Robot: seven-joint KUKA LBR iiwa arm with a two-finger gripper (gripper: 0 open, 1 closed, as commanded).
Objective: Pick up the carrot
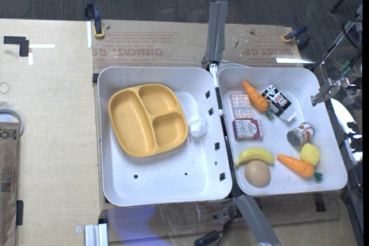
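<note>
Two orange carrots lie in the right bin. One carrot sits near the bin's back, slanting down to the right, its thick end against a black-and-white carton. The other carrot lies near the front right corner with its green stub pointing right, just below a yellow lemon.
The right bin also holds two pink packets, a small can, a banana and a round tan ball. The left bin has a yellow divided plate and a small white object. Metal fittings stand at the right rim.
</note>
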